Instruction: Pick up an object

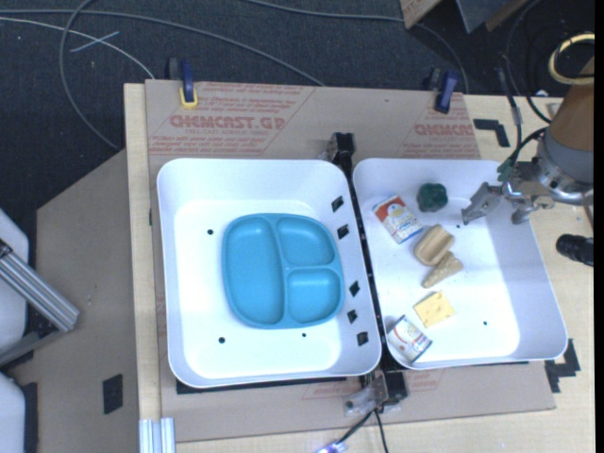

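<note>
- Well, nearest the camera in the right bin point(528, 343) lies a small crumpled packet point(409, 338), hard against the front-left corner, awkward because the wall leaves no room for a finger on that side.
- Just behind it sits a yellow cheese wedge point(435, 309), lying flat with bare floor around it, so I judge it an easier pick.
- Further in are two tan bread pieces point(437, 256), one touching the other (a pinch on one could drag its neighbour along).
- Behind those a red and white carton point(397, 219) lies tilted near the divider, and a dark green ball point(432, 195) rests near the back wall.
- The left bin point(189, 347) holds a blue divided plate point(282, 269), set in the middle, well apart from my side.
- My gripper point(499, 205) hangs over the back right of the right bin, fingers point(478, 206) spread apart and nothing between them, so it is released and carrying nothing.
- It is nearest the green ball and the bread, which I take as the likeliest targets; nothing is lifted yet, so the pick is still to do.
</note>
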Tool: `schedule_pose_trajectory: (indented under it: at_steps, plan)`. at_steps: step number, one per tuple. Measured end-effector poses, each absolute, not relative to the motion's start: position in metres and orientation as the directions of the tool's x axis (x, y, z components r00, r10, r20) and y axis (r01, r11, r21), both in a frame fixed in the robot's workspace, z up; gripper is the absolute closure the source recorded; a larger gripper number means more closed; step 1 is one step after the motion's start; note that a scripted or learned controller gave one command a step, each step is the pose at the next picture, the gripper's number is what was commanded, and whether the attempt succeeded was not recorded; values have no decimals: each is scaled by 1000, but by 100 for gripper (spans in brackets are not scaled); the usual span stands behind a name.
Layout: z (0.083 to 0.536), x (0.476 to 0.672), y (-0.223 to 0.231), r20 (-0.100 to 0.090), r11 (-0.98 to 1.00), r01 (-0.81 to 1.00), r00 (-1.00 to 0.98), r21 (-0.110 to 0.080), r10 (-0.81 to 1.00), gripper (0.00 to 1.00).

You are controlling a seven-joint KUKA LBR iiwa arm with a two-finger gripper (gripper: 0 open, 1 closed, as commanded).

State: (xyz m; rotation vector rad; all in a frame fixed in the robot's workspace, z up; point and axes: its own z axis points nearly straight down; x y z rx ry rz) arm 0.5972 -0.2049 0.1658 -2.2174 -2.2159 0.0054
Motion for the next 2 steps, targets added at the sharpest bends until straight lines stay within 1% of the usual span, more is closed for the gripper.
schedule_pose_trajectory:
  at_steps: [1, 2]
  plan:
    - [102, 596, -203, 3, 0, 1000, 0, -7, 1000, 0]
    - [118, 598, -204, 1, 1, 1000, -1, 2, 1000, 100]
